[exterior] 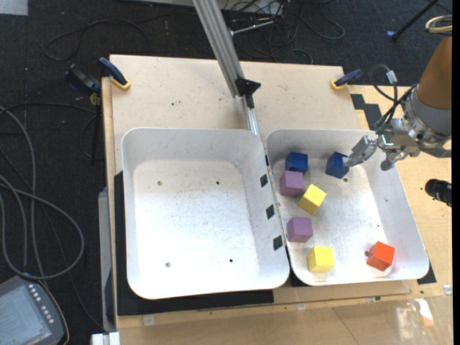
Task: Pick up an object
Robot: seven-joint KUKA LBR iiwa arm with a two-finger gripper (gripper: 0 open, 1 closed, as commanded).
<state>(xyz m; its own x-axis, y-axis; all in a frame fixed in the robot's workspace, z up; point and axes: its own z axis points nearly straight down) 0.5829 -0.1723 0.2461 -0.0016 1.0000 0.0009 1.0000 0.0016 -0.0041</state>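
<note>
The right bin (405,205) holds several small cubes. Two blue ones (296,162) (336,164) lie at its far side, with two purple ones (291,182) (299,228), two yellow ones (312,198) (320,259) and an orange-red one (381,255) nearer the front. My gripper (374,157) hangs over the bin's far right part. It is open, with nothing between its fingers. Its left fingertip (357,154) sits just right of the second blue cube, touching or nearly touching it.
The left bin (130,192) stands beside the right one, their rims meeting in the middle. A slanted metal pole (219,38) comes down to the bins' far junction. Yellow-blue clamps (113,74) (346,79) grip the board's far corners.
</note>
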